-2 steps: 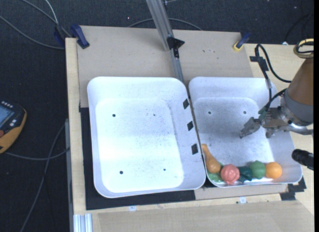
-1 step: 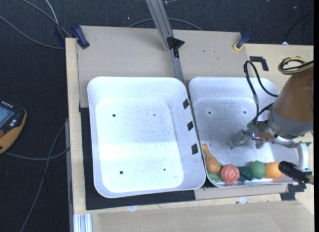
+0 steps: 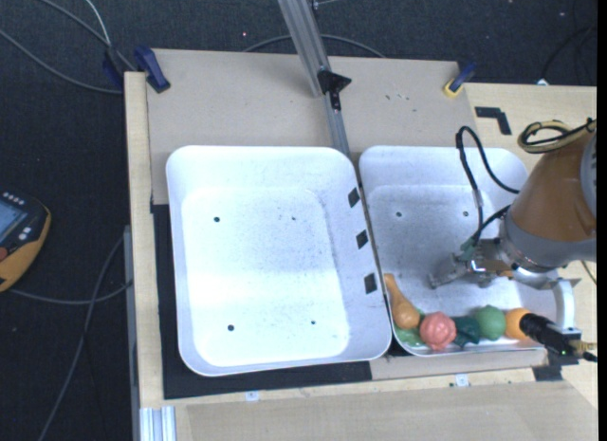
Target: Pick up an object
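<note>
Several small toys lie along the front wall of the right bin: an orange carrot-like piece, a pink ball, a green round piece with a darker green bit beside it, and an orange piece. My gripper hangs low over the bin floor, just behind and above the pink ball, pointing left. It is apart from the toys, and I see nothing in it.
The left bin sits beside the right one, with black clips along the shared wall. A slanted metal pole rises behind the bins. Cables run from the arm's wrist over the right bin.
</note>
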### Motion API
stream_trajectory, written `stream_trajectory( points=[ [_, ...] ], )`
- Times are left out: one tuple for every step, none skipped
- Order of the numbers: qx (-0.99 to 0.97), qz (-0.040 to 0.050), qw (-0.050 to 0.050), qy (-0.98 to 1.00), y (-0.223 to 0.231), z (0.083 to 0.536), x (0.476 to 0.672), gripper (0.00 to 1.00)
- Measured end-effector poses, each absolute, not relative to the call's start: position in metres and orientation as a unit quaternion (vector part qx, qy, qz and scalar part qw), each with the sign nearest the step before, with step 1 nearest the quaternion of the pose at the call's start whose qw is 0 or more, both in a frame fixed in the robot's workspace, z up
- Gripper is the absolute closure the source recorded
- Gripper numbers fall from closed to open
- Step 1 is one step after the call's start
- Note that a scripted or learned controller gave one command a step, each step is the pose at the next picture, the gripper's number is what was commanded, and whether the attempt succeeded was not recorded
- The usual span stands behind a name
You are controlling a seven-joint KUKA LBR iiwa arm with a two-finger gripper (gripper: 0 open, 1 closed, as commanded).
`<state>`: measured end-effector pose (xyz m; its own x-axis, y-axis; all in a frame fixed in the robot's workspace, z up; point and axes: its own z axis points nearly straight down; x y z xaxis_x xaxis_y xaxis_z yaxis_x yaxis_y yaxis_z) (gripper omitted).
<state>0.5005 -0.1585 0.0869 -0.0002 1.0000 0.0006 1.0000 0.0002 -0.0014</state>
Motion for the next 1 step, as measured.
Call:
stream_trajectory(
  points=[
    [-0.707,-0.0005,-0.002,-0.707,-0.1593,0.0993,0.5014,1.0]
  ],
)
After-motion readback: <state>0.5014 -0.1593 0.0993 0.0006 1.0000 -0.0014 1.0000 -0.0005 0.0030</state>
